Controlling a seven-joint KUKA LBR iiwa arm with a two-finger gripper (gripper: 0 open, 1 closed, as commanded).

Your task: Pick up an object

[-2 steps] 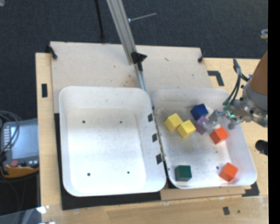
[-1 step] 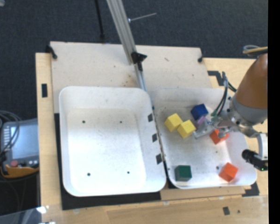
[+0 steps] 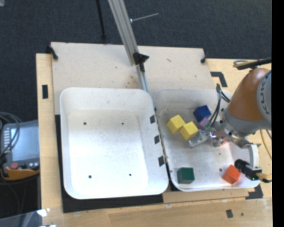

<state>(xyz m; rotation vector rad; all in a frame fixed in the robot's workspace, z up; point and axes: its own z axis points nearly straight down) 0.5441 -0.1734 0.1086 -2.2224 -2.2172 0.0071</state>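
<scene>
The right bin (image 3: 199, 181) holds several small blocks. Two yellow blocks (image 3: 182, 126) lie joined near its middle, a blue block (image 3: 202, 112) sits behind them, a green block (image 3: 185, 175) rests at the front left and an orange block (image 3: 231, 174) at the front right. My gripper (image 3: 199, 138) hangs low over the bin, right beside the nearer yellow block and just in front of the blue one. A small pinkish piece (image 3: 205, 122) shows between the blue block and the gripper.
The left bin (image 3: 109, 143) lies beside the right one. A metal pole (image 3: 125, 30) slants up from between the bins at the back. The arm's orange band (image 3: 248, 96) covers the right bin's far right corner.
</scene>
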